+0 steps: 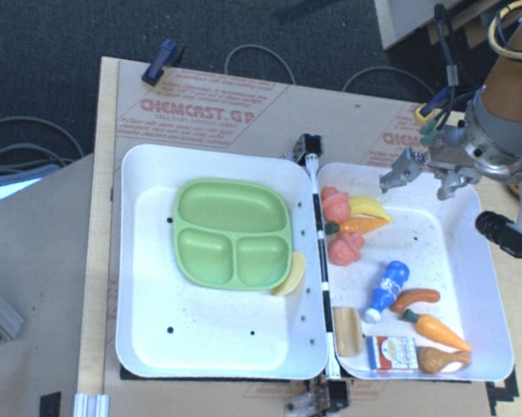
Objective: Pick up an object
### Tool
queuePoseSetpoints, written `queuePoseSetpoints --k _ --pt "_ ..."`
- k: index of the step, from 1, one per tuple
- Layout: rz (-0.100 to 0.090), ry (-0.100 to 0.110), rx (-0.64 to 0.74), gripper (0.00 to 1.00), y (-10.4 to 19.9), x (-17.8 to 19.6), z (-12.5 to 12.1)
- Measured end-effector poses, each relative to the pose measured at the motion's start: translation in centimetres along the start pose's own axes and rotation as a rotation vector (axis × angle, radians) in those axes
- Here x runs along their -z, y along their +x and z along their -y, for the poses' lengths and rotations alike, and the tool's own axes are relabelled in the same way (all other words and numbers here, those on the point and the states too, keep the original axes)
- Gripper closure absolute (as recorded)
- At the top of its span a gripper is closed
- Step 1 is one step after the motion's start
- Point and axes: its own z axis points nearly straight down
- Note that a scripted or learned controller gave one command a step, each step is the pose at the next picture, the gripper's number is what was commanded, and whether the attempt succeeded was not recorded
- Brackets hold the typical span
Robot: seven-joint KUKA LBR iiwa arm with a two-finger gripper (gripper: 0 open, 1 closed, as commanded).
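Toys [392, 294] lie untouched in the right bin [488, 278]; gripper [428, 179] hovers above, spread wide, gripping nothing; picking remains.

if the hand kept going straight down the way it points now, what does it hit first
Probably the bare floor of the right bin near its far edge. The hand, fingers apart, hangs above that spot; the banana lies to its left, seemingly out of line. Depth from this slanted view is uncertain.

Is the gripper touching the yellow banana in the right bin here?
Apart. The camera view shows bare white bin floor between the open gripper and the banana.
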Motion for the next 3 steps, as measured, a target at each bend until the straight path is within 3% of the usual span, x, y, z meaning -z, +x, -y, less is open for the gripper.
queuePoseSetpoints --k 1,2,3 --pt "0.000 0.004 -0.002 0.00 -4.3 -13.7 5.9" --pt "0.000 0.002 -0.001 0.00 -4.4 -17.3 7.7" --pt "0.001 -0.001 -0.002 1.00 -4.4 -16.2 7.6"
